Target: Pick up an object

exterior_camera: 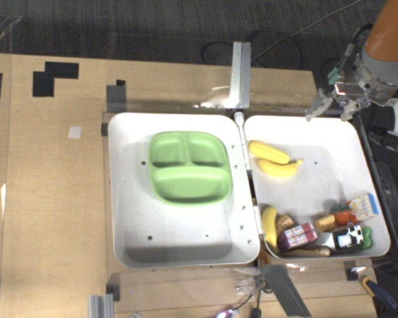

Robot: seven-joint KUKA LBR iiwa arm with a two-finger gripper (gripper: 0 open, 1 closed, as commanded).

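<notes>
Jaws (330, 106) are seen spread open and empty, poised above the far rim of the right bin (358, 152), with nothing between the two fingers. The arm (390, 32) is shown entering from the right, its orange band visible above the wrist.

Two white bins are borne side by side on the desk (46, 177). In the left bin (129, 197) a green divided plate (188, 165) is laid flat. In the right bin a pair of bananas (273, 159) is found near the far left corner, well apart from the rest. Along the near wall a cluster is gathered: a third banana (269, 224), a small purple box (297, 236), a small carton (363, 206) and several other toy foods, touching one another and too small to be told apart.

The banana pair is judged the easiest target, being closest to the jaws and free of neighbours. It is expected to be light, fairly stiff and smooth, so some slip is possible. Hold is best taken across the middle of the curved body, where it is narrowest, not at the tapered ends.
</notes>
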